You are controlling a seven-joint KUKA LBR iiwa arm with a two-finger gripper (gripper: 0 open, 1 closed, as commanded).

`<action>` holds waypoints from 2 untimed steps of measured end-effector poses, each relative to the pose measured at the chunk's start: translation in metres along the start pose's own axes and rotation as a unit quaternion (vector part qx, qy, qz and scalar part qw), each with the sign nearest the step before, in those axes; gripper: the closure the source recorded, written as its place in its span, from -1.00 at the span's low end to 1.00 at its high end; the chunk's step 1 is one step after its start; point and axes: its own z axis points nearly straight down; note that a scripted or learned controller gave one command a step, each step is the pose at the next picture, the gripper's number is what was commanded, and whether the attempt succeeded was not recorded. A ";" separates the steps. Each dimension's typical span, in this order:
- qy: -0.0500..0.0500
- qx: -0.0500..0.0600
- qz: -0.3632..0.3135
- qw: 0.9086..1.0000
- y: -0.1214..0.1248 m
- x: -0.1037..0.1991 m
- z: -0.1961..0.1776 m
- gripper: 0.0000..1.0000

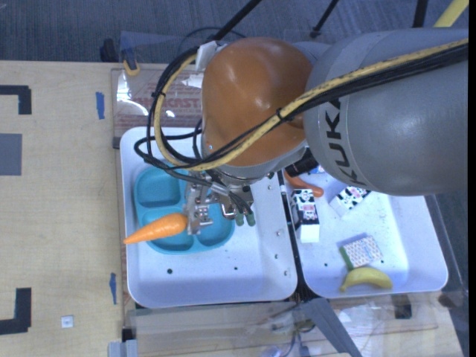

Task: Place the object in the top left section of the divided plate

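Orange against the blue, a toy carrot (155, 229) is seen lying across the front-left edge of the divided plate (152, 188), its thick end toward the middle of the plate and its pointed tip hanging out over the rim onto the floor of the left bin (223, 274). The gripper (199, 216) is held right at the carrot's thick end, and the metal fingers (198, 213) appear to be clenched on that end, though the large orange wrist band above hides much of the contact, so the hold is judged rather than plainly seen. The plate's top left section, the compartment farthest back on the left side of the view, is seen bare and blue, with nothing resting in it. The task is therefore judged to be partway done: the carrot has been taken up or dragged onto the plate, but it is placed at the near edge, not in the section asked for. What is left is for the carrot to be carried back to that far compartment and released there. In the right bin (416, 274) a banana (366, 278), a patterned block (362, 251) and some printed cards (305, 207) are left lying, well apart from the plate.
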 end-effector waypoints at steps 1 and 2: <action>0.000 0.000 -0.044 0.999 0.000 -0.008 0.081 1.00; -0.014 0.001 -0.198 0.980 -0.002 0.005 0.171 1.00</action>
